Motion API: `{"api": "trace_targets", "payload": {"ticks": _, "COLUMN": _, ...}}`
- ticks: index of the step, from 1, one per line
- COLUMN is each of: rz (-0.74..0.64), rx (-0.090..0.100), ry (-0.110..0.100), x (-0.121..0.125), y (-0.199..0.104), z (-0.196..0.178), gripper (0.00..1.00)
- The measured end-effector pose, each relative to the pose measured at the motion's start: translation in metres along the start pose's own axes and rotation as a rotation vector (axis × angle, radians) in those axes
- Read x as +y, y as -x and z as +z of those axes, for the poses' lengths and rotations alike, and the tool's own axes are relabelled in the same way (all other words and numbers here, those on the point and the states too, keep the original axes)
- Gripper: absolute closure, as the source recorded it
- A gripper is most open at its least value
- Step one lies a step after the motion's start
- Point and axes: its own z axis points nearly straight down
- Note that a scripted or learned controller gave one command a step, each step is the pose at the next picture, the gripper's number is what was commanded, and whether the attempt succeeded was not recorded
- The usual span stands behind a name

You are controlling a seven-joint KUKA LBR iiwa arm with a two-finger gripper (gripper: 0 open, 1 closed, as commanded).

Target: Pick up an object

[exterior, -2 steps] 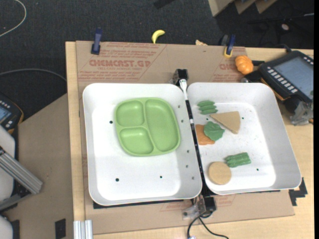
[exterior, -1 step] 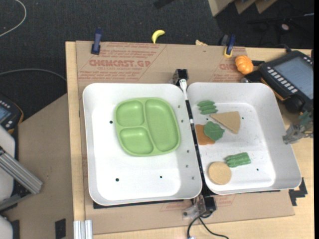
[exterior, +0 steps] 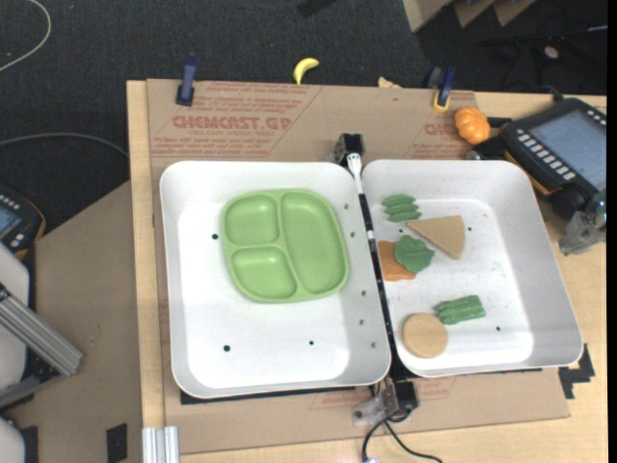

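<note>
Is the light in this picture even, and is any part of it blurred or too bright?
Camera view: the light is soft; the left bin has a brighter band across its lower floor, without glare. The green divided plate and the tan wedge look reasonably sharp. Small things in the right bin cast faint shadows. The dark floor beyond the bench lacks detail.

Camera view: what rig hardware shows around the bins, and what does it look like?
Right of the right bin lies a black handheld controller with a pale screen and rows of small buttons. At the left edge sit a dark device with orange trim and a silver slotted metal bar. A blue clamp grips the brown board.
</note>
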Motion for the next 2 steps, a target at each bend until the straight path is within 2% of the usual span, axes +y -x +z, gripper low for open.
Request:
{"api": "trace_targets", "payload": {"ticks": 1, "rz": 0.006, "rx": 0.001, "ry": -0.007, "x": -0.0017, "y": 0.0229, "z": 0.0105, "gripper": 1.00}}
{"api": "trace_targets", "payload": {"ticks": 2, "rz": 0.004, "rx": 0.004, "ry": -0.010, "x": -0.0016, "y": 0.0214, "z": 0.0185, "gripper": 1.00}}
